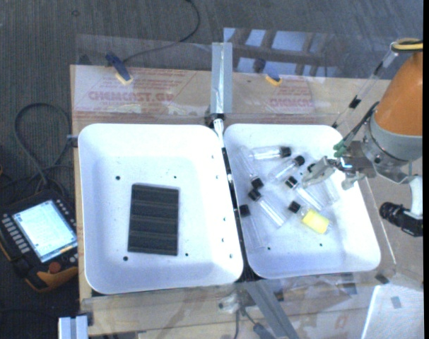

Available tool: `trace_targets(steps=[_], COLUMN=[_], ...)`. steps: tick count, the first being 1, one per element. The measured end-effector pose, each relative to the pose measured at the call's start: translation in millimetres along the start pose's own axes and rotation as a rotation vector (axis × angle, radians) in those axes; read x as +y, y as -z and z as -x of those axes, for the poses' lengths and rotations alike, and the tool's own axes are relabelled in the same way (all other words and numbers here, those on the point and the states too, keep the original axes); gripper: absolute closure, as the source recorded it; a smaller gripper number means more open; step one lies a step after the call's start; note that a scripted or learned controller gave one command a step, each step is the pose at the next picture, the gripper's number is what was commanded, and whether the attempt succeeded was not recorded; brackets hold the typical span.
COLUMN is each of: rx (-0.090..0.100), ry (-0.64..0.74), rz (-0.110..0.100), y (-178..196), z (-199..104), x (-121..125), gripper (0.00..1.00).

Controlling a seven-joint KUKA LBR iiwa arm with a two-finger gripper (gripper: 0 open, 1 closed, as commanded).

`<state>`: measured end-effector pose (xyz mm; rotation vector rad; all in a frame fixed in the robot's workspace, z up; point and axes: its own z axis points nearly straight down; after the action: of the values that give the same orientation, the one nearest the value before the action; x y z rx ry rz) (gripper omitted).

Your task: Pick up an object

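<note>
Camera view: hand (pixel 326 171) near right bin's (pixel 355 256) far-right rim.

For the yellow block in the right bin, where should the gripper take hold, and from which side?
Probably from straight above, closing across the short sides of the yellow block. It lies flat on the right bin floor, apart from most vials, with bare floor toward the near and right walls. One clear vial lies close on its left, so keep clear of that edge.
</note>
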<state>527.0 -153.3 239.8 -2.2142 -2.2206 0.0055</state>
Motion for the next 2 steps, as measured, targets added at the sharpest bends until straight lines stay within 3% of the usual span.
trace_targets(steps=[1,2], rx=[0.001,-0.007], ry=[0.103,0.127], rz=[0.0,0.02], y=[-119,-149], z=[43,38], x=[4,-17], gripper=[0.0,0.0])
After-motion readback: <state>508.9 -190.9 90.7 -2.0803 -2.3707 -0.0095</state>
